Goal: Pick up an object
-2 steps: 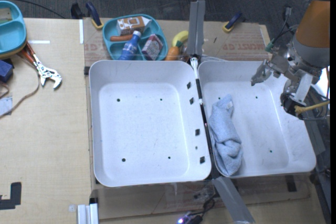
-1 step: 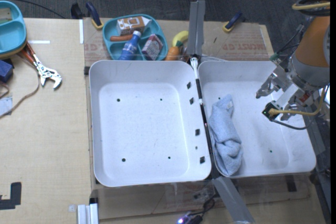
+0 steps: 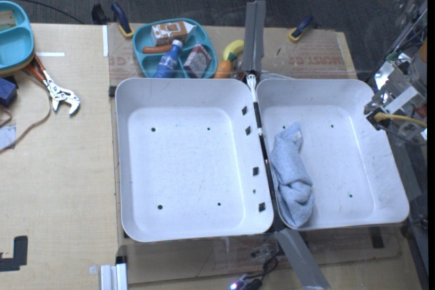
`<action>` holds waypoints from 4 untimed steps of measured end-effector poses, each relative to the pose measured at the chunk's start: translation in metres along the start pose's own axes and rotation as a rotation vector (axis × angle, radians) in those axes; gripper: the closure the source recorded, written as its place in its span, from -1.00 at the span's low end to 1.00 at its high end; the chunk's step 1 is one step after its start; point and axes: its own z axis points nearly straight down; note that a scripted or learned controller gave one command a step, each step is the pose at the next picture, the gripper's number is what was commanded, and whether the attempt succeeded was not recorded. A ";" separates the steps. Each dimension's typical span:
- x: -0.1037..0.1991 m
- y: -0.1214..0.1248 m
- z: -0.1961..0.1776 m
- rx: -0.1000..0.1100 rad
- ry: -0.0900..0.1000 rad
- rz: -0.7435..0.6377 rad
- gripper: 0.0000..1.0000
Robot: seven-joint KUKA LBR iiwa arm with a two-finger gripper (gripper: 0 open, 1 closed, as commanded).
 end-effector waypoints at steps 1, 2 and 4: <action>-0.060 -0.014 0.059 0.003 -0.001 0.316 -1.00; -0.060 -0.014 0.051 0.005 -0.004 0.311 1.00; -0.028 -0.056 0.075 0.003 -0.001 0.284 -1.00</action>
